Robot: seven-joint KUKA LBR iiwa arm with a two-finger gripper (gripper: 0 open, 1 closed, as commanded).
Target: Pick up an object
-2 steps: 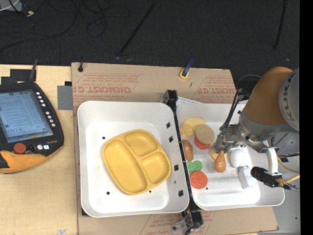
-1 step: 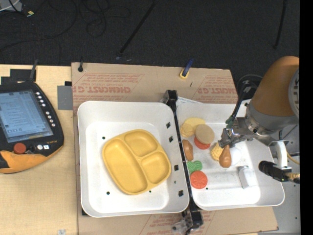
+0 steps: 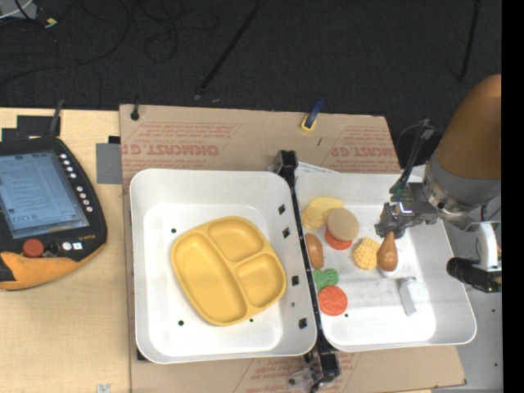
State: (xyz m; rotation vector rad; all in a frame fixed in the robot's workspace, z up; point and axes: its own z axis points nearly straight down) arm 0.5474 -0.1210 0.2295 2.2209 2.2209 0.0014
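- Camera view from above: two white bins side by side; the left bin [image 3: 155,219] holds a yellow divided plate [image 3: 228,267].
- The gripper [image 3: 391,226] hangs over the right bin [image 3: 442,318], fingers nearly closed on the thin top of a brown toy drumstick [image 3: 387,252].
- The drumstick hangs just beside a yellow corn piece [image 3: 365,254].
- Other toy foods lie nearby, including a red slice [image 3: 332,301].

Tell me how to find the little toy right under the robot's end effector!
Look in the right bin, near its far right side where the grey arm reaches in. Just below the end effector is a brown drumstick, standing next to the yellow corn. It is the only brown, club-shaped toy.
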